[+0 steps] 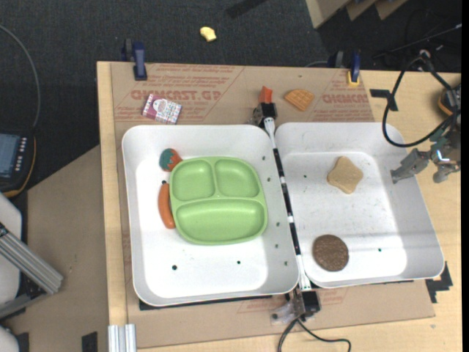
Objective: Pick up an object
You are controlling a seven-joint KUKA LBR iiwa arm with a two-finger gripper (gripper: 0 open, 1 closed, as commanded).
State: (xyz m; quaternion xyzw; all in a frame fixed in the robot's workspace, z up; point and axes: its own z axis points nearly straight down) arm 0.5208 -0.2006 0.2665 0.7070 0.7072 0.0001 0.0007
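bench (pixel 220 86): cardboard-topped, carries two shallow white bins side by side.
left bin (pixel 212 277): holds the biggest item, a green divided plate (pixel 218 200), three compartments, all bare. Rigid plastic by the look, too wide and flat for a two-finger pinch except at the rim. Poor candidate.
right bin (pixel 399 233): holds two small items, well apart from each other. Nearer the arm side, so the better hunting ground.
gripper (pixel 423 161): at the right bin's right rim, near its far corner, apart from every object. Nothing between the fingers. How wide they stand I can't tell, it's too small and cluttered there.
tan piece (pixel 344 174): far half of the right bin, lumpy star-like outline, looks like a toy biscuit or foam. Judged light, maybe slightly soft. Closest thing to the gripper. Grip across its narrow waist between two lobes, from above.
brown disc (pixel 331 252): near half of the right bin, flat and round, like a toy patty. Judged light and stiff. Low profile, fingers could skid over the top; pinch across the diameter, fingertips down to the bin floor.
orange sausage (pixel 166 204): left bin, touching the plate's left edge. Rounded, likely slippery; plate blocks one finger.
red-green toy (pixel 170 158): left bin, just beside the plate's far-left corner. Small, rolls easily.
pick: tan piece first.
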